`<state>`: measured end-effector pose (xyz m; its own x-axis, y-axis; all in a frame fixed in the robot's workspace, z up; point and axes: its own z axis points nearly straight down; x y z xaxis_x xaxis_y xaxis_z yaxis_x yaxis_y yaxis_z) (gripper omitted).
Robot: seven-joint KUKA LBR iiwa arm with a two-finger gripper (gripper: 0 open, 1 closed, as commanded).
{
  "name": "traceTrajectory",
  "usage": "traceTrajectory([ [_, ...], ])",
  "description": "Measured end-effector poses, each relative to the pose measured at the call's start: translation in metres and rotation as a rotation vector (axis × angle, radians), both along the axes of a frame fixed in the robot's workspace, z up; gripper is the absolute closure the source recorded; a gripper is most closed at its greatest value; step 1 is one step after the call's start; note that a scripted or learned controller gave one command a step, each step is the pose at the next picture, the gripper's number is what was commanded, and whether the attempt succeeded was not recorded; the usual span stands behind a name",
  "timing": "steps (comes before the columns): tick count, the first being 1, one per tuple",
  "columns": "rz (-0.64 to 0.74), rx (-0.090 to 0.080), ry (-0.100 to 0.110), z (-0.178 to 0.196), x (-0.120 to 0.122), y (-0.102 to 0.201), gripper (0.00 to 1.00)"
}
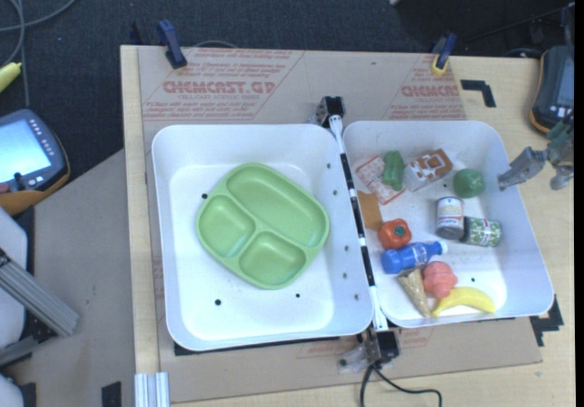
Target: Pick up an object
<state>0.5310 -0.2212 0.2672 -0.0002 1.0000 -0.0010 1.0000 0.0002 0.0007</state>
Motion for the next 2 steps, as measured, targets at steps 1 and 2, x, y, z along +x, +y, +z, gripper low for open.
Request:
traceTrajectory([
  [1,0.008,0.004,0.003,-0.098,0.064,0.069,0.00],
  [2,-0.002,0.004,0.010,-0.188,0.044,0.059,0.00],
])
